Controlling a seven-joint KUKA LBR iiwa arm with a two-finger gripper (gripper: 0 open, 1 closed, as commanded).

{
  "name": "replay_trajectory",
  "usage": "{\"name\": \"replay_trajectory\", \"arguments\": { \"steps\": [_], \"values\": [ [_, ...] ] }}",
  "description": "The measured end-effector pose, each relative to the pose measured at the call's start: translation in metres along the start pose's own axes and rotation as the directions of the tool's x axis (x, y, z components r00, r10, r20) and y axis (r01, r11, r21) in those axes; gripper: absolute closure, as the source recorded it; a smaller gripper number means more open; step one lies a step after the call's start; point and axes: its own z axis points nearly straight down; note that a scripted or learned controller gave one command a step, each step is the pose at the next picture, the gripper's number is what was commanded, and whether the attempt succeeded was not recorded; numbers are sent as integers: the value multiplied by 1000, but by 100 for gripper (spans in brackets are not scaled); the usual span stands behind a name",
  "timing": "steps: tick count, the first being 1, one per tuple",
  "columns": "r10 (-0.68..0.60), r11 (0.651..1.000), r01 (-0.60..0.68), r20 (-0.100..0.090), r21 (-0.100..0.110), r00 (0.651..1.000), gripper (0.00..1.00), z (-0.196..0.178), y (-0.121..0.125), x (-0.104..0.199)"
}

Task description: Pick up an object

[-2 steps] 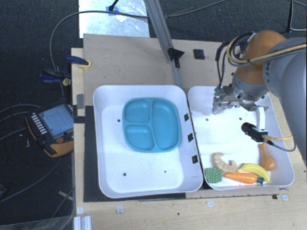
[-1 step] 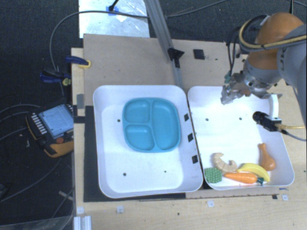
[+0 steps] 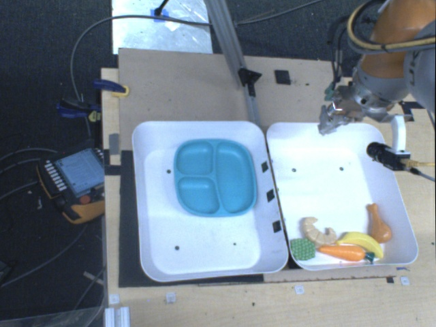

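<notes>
Two white bins sit side by side: the left bin (image 3: 153,251) and the right bin (image 3: 402,230), which lies under the pincer (image 3: 330,125). The farther one has one blue divided plate (image 3: 215,177). At the nearer bin's far end are five toy foods: one banana (image 3: 360,240), one carrot (image 3: 342,253), one drumstick (image 3: 379,223), one pale curled piece (image 3: 317,230), one green piece (image 3: 304,249).

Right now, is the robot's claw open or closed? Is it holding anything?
Gripper: cannot be told; it sits at the right bin's far edge, away from the toys.
</notes>
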Motion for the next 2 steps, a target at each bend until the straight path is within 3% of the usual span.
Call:
{"name": "replay_trajectory", "arguments": {
  "steps": [1, 2],
  "values": [
    [0, 1000, 0, -1, 4, 1000, 100, -10, 1, 0],
    [-2, 1000, 2, -2, 6, 1000, 100, -8, 5, 45]
  ]
}}
